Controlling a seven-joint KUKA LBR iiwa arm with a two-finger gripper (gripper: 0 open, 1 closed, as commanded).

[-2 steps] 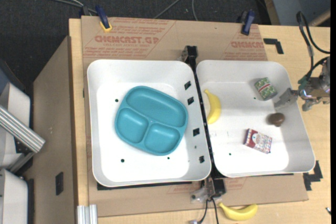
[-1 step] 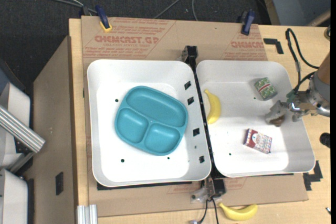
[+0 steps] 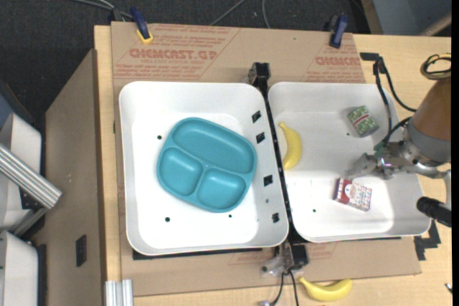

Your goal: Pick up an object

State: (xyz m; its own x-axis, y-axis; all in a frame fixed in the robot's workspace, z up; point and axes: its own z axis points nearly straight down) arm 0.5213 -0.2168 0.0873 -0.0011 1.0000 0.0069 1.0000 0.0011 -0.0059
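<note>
Board (image 3: 188, 46) under the bins: red print "CHEMCAST GP" on the left, upper edge, with smaller red lines beneath (too small to read). Same red wordmark repeats on the right (image 3: 337, 62), partly cut off by the bin. Red-white packet (image 3: 352, 193) and green packet (image 3: 363, 121): print unreadable.

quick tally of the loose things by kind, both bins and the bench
Bananas: 2, one in the right bin, one on the bench edge
Divided plates: 1, teal, in the left bin
Small packets: 2, a green one and a red and white one, both in the right bin
Total: 5
</note>
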